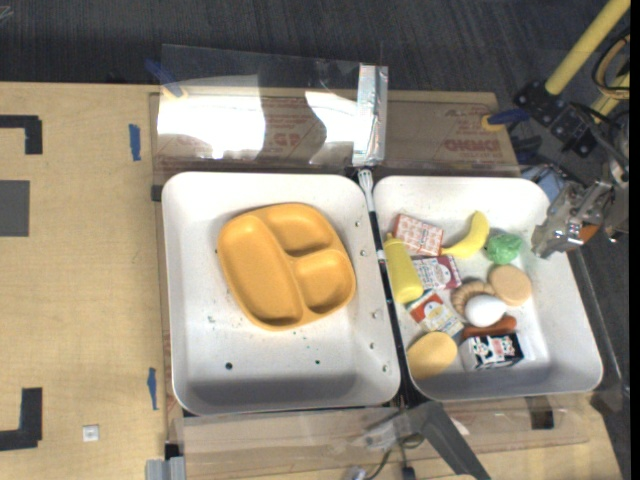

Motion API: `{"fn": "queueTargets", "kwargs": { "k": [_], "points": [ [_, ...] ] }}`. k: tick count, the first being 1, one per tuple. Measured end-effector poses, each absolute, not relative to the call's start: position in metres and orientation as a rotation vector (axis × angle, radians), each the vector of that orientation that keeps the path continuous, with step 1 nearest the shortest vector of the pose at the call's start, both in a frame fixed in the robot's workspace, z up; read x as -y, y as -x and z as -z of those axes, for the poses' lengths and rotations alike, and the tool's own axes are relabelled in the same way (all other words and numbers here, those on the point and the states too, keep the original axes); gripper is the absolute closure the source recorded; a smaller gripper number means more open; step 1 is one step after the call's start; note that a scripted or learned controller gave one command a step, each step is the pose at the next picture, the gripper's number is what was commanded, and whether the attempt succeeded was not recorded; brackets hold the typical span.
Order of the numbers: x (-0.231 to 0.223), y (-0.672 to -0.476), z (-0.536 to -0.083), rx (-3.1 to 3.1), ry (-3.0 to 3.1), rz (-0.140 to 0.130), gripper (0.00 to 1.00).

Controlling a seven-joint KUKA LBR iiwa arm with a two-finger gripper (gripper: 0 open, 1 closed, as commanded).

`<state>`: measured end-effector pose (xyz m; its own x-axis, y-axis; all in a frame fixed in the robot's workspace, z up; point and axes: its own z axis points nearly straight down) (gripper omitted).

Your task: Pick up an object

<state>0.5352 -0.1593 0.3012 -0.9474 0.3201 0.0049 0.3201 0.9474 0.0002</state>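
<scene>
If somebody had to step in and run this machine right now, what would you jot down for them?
Gripper: at the right rim of the right white bin, above the toys; nothing seen between its fingers.
Things: the right bin holds the toy food: yellow banana, green leafy piece, white egg, yellow cylinder, tan round cookie, small black-and-white carton and others. The left white bin holds an orange divided tray.
Done: nothing picked yet.
Left: lower onto one toy, close on it, lift.
</scene>
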Motion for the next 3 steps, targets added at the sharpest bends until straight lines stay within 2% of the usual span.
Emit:
{"fn": "queueTargets", "kwargs": {
  "k": [1,2,3],
  "points": [
    [0.167,-0.481,-0.367,3.134,0.349,-0.004,1.0],
    [0.202,-0.5,-0.41,3.123,-0.425,-0.006,1.0],
    [0.218,-0.515,-0.352,3.09,-0.576,0.001,1.0]
  ]
}}
